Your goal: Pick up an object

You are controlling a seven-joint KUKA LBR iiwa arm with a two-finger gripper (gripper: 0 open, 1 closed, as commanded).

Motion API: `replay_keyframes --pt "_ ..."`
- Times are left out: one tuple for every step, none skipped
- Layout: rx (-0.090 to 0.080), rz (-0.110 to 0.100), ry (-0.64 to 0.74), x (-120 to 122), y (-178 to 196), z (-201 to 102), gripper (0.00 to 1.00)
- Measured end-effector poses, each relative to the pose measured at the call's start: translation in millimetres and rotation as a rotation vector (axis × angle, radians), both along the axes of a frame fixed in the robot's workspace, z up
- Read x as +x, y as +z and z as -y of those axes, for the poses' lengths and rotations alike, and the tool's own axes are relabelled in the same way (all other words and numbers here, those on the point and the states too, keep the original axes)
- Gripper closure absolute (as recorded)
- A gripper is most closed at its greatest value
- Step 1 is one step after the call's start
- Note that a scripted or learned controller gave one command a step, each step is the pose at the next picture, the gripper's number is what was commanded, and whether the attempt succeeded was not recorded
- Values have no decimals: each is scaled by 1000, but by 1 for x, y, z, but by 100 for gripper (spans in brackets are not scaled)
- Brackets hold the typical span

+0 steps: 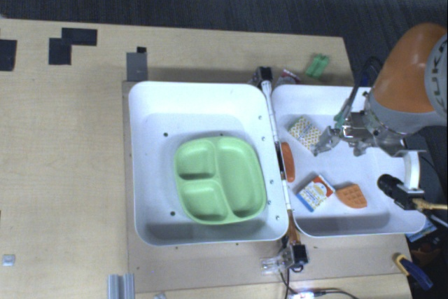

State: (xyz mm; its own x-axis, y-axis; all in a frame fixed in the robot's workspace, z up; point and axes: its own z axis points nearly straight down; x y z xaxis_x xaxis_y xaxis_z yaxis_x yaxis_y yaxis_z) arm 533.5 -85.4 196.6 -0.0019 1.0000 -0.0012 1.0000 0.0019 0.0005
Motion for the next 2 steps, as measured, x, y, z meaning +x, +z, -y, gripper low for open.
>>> replay_keyframes --pt "1 8 0 -44 -97 7 0" --pt "0 15 0 -42 -86 7 100"
